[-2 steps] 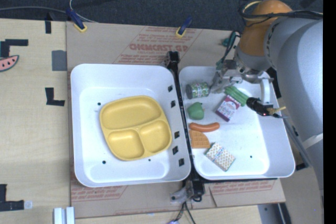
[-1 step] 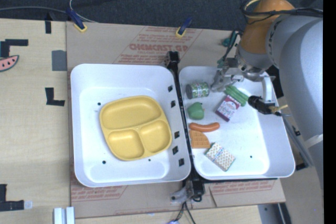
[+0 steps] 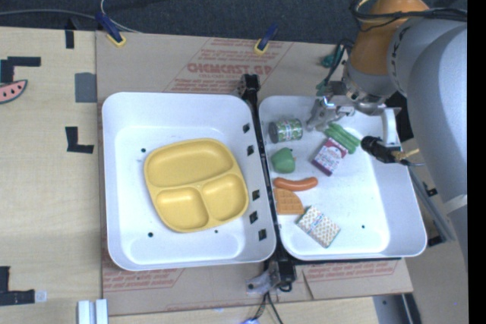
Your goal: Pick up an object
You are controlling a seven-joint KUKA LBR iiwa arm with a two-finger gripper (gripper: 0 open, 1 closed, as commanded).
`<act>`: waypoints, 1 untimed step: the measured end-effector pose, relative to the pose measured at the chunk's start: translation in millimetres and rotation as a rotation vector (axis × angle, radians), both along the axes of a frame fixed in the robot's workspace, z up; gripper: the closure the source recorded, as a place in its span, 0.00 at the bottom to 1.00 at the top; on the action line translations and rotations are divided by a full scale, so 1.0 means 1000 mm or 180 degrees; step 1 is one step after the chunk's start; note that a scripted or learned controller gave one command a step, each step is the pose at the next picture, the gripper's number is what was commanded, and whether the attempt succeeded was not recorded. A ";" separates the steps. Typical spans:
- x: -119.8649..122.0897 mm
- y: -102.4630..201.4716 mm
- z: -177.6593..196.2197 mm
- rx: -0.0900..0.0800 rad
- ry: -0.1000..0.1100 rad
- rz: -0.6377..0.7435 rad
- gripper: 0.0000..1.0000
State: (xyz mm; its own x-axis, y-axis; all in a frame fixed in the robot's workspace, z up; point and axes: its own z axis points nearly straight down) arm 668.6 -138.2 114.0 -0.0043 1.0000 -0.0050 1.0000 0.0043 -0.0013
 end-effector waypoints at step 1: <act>0.000 0.000 0.010 -0.0002 0.0001 0.0002 1.00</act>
